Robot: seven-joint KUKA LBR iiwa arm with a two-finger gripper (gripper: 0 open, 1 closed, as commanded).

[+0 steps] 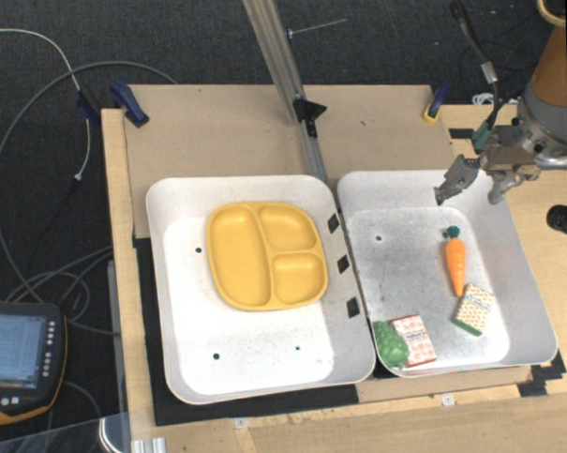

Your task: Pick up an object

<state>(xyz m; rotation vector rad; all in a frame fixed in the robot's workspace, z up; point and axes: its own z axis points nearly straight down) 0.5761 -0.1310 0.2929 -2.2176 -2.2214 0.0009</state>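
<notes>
Gripper (476, 181) sits over the far right corner of the right bin (405, 211), fingers spread wide apart, nothing between them. Arm comes in from the right edge.

Right bin contents, all toward its near right part:
- carrot (456, 264), lying roughly lengthwise, green top pointing far, below the gripper and apart from it
- patterned sponge (474, 310), just near of the carrot's tip
- small red-and-white box (415, 340) at the near edge
- green lump (391, 344) touching the box's left side

Left bin (186, 352) holds a yellow divided plate (267, 254), three compartments, lying flat near its middle.
</notes>
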